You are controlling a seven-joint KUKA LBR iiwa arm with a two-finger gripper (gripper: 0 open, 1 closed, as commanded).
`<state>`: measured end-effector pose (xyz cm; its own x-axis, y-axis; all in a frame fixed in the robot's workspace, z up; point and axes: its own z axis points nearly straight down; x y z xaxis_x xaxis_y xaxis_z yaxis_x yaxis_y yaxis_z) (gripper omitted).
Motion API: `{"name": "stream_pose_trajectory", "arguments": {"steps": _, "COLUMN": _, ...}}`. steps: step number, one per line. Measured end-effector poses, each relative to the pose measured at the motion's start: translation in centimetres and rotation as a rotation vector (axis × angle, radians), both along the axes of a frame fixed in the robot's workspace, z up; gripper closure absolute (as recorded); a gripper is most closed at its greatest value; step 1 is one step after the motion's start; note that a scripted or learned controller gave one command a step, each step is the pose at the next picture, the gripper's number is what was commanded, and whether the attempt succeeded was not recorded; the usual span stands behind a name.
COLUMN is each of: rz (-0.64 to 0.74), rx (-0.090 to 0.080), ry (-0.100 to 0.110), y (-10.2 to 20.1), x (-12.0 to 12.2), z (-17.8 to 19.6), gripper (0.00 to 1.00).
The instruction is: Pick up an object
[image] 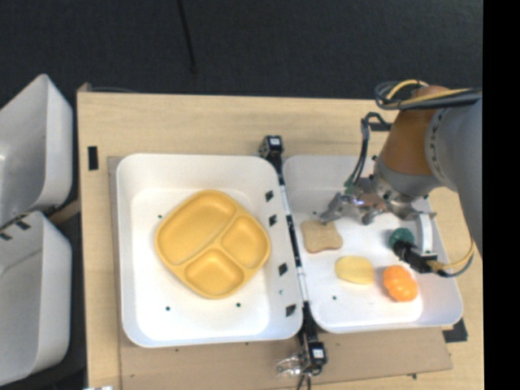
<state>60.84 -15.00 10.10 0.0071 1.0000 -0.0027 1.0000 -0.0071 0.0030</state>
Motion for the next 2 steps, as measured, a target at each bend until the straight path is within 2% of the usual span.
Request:
{"name": "stream_pose_trajectory", "arguments": {"steps": 1, "rz": -0.003, "rx": 0.002, "ry": -0.007, "y": 0.0, "x": 0.2, "z": 1.4, "gripper": 1.00}}
{"name": "stream_pose_trajectory", "arguments": {"steps": 2, "rz": 0.000, "rx": 0.001, "ry": -0.002, "y": -0.8, "x": -0.1, "z": 7.5, "gripper": 1.00}}
